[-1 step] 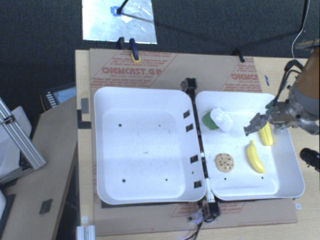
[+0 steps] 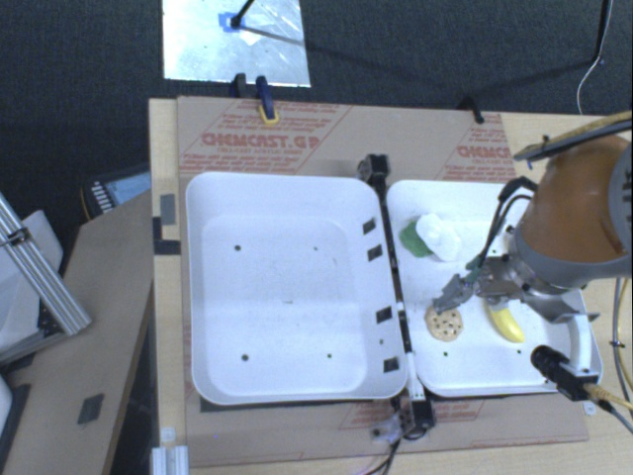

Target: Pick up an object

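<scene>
In the right bin (image 2: pixel 465 374) lie a round cookie with dark chips (image 2: pixel 444 324), a yellow banana (image 2: pixel 505 324) and a white lump (image 2: pixel 438 236) resting against a green piece (image 2: pixel 412 238). My gripper (image 2: pixel 454 293) hangs low over the right bin, just above and slightly right of the cookie, to the left of the banana. Its fingers point down-left toward the cookie, and nothing shows between them. The orange-banded arm covers the bin's right part.
The left bin (image 2: pixel 213 364) stands beside the right one, with black clips along the shared divider (image 2: pixel 394 285). A brown board (image 2: pixel 297 137) lies under both bins. A shiny metal sheet (image 2: pixel 235 28) lies on the floor at the back.
</scene>
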Controlling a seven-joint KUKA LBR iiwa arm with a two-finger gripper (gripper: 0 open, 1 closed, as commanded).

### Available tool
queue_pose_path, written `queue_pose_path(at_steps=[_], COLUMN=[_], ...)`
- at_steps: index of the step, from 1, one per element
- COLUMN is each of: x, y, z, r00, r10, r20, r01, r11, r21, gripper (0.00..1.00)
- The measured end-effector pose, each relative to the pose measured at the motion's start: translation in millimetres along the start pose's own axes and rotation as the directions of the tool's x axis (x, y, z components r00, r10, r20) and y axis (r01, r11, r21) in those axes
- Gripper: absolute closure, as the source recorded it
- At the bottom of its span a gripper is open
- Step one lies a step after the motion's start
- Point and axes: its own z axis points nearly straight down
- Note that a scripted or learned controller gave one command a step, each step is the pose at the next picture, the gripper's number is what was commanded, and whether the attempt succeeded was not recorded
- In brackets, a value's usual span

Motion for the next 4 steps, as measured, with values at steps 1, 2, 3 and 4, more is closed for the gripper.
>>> queue_pose_path(at_steps=[1,2,3,4], x=[106,98,132,76], y=[9,10,3,3], z=[10,9,-35,-14], r00=[1.000,1.000,1.000,1.000], r10=[-0.006,0.007,0.000,0.012], r20=[0.000,0.003,0.002,0.006], r01=[0.006,-0.007,0.000,-0.012], r11=[1.000,1.000,1.000,1.000], r21=[-0.008,-0.009,-0.013,-0.008], gripper=[0.00,0.00,0.00,0.00])
